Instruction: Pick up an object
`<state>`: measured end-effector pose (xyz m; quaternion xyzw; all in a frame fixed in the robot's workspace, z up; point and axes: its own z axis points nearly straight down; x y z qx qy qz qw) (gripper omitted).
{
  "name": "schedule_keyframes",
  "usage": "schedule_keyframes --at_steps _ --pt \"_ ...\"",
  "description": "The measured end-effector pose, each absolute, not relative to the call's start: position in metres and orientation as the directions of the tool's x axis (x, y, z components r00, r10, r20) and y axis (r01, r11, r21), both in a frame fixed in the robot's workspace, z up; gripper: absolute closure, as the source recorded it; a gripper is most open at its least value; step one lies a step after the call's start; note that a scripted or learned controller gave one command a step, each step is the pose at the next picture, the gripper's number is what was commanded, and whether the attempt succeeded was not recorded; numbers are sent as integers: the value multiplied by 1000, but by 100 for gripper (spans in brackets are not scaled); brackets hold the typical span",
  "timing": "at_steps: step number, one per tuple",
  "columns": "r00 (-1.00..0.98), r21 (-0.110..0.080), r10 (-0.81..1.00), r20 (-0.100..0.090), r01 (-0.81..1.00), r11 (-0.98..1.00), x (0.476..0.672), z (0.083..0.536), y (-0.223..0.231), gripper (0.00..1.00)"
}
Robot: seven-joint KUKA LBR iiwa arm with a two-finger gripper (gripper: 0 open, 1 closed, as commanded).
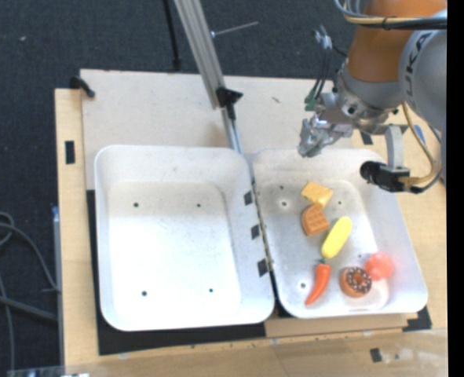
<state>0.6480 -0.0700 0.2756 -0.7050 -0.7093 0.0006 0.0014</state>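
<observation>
Bench first, from its left side: the left bin lies near the left edge and I see only small dark dots on its floor. A metal post leans over the far edge of the bench, between the two bins. The right bin carries all the toys. Near its middle are a yellow block and a waffle piece, touching or almost touching. Just beside them, toward the near edge, lies a yellow corn-like piece. Along the near edge are an orange carrot, a donut and a pink object close to the right corner.

The gripper hangs over the far edge of the right bin, apart from every toy. I judge the approach step is in hand; nothing is picked. Next it must go down over one toy, maybe the yellow block, the nearest one. Whether the claw is spread or pressed together, I cannot tell. The pink object is blurred, and the arm is cut off at the right.
</observation>
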Motion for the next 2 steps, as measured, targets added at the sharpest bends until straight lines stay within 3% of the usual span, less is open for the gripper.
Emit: schedule_keyframes --at_steps 2 --pt "-6 -3 1000 1 1000 6 646 250 37 100"
